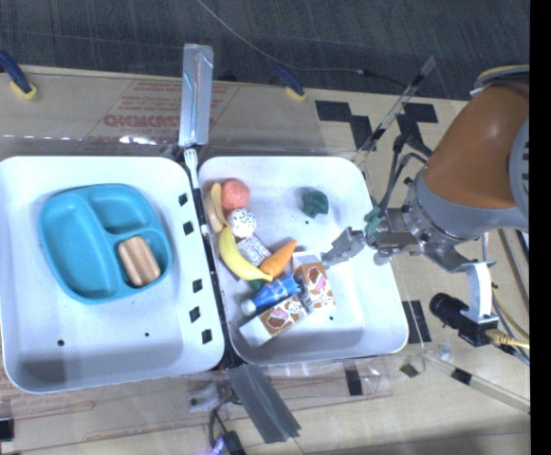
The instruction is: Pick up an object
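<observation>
Approach step: hand (339,247) low over right bin (351,183) beside snack packets (303,297), grip state cannot be told; next, settle onto one item and close

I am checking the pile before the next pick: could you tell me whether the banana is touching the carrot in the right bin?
Touching. In the camera view, the carrot lies with its lower end against the banana, with no gap showing between them.

The pincer (339,246) hangs over the right bin (351,325), just beside a carrot (278,258) and banana (235,256) in a heap of toys. A blue tray (90,230) in the left bin (28,339) holds a sausage (139,260).
</observation>
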{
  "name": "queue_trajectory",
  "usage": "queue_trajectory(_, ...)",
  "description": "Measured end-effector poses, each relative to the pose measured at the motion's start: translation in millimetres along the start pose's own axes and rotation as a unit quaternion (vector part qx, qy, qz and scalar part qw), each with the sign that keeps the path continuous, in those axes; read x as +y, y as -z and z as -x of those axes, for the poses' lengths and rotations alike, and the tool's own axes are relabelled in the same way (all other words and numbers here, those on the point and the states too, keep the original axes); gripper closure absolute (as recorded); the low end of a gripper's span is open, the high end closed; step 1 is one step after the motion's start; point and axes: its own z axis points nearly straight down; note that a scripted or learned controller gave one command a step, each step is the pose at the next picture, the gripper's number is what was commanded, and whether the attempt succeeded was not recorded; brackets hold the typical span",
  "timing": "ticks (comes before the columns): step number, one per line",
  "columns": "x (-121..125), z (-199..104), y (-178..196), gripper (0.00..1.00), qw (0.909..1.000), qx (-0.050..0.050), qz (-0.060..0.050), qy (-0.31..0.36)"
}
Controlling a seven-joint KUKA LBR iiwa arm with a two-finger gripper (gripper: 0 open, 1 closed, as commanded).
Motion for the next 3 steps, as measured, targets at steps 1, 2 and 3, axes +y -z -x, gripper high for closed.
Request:
queue_trajectory(1,-2,-48,-152,0.00,0.9999,0.001,-0.002,0.013)
queue_trajectory(2,84,-50,-174,0.00,0.9985,0.000,0.001,0.054)
queue_trajectory(3,82,-49,-166,1.00,0.9985,0.000,-0.001,0.055)
